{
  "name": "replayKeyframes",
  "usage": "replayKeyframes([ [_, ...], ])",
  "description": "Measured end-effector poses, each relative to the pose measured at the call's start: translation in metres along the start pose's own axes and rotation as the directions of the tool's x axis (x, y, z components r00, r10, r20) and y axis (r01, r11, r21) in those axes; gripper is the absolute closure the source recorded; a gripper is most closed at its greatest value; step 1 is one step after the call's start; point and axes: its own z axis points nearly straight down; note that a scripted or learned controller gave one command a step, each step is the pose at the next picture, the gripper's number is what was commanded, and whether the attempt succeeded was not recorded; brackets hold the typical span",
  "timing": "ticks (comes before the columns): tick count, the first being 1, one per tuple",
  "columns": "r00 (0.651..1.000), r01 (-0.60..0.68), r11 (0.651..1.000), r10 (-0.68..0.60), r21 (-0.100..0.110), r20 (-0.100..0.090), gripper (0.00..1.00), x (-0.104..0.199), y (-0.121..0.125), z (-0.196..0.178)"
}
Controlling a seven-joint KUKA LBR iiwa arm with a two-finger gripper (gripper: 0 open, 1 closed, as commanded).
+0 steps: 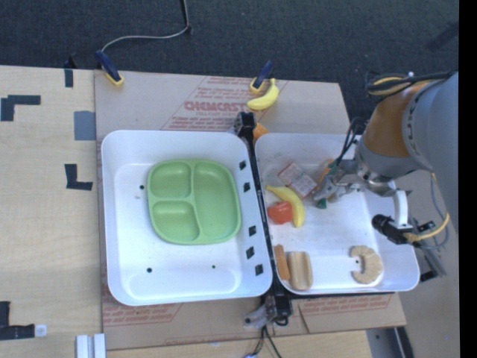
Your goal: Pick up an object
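1. The camera view shows two white bins side by side on the surface: the left bin (119, 200) in the middle of the frame and the right bin (328, 274) in the lower right part.
2. In the left bin lies one green tray (195, 201) with three compartments.
3. In the right bin I count six things: one yellow banana (291, 202) near the left wall, one red tomato (280, 212) touching the banana from below, one small checkered packet (295, 176) above them, one orange carrot stick (281, 262) and one bread slice (299, 269) just beside it at the lower left corner, and one curved wooden piece (367, 265) at the lower right corner.
4. The grey arm (417, 129) with the orange band comes in from the right edge of the frame.
5. The gripper (326, 191) is low over the upper middle of the right bin, to the right of the banana and the packet. Whether it is spread or pressed together, I cannot tell.
6. One more banana (264, 97) lies outside the bins, on the cardboard at the upper middle.
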Motion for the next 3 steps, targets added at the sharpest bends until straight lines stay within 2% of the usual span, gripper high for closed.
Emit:
replayKeyframes([
  [1, 1.000, 0.000, 1.000, 0.000, 0.005, 0.000, 1.00, 0.067, -0.007, -0.005],
  [2, 1.000, -0.002, 1.000, 0.002, 0.006, 0.003, 0.00, 0.065, -0.008, -0.005],
  [3, 1.000, 0.000, 1.000, 0.000, 0.001, 0.001, 0.00, 0.059, 0.045, 0.001],
])
